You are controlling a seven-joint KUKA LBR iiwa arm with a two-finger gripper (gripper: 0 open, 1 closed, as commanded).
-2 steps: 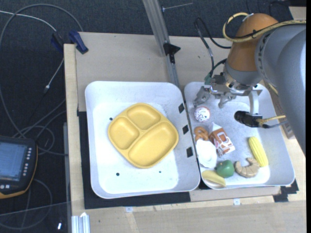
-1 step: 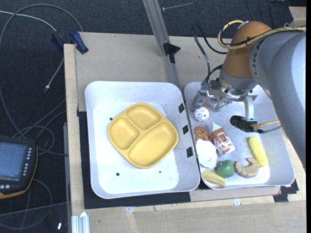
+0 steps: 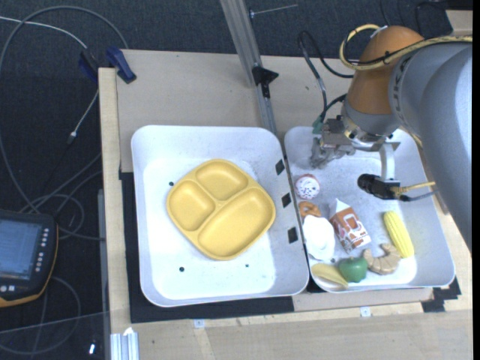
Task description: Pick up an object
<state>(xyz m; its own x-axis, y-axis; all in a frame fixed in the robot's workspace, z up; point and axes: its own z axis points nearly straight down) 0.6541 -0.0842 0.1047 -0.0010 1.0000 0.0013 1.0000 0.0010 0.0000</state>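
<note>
Gripper (image 3: 324, 150) parked at the upper-left corner of the right bin (image 3: 427, 223), over bare floor; can't tell whether spread or pressed together, too small and blurry. Nothing visibly pinched. Nearest pickable thing probably the small round white-and-red item (image 3: 307, 186), sitting just below and a touch left of the gripper in frame, close. Looks like a little disc or lid, no real long axis, so approach angle shouldn't matter much. Rest of the clutter further down-right: corn cob (image 3: 398, 233), orange-and-white carton (image 3: 351, 228), green pepper-ish piece (image 3: 354, 268). Yellow divided plate (image 3: 220, 208) off in the left bin (image 3: 150, 201)
</note>
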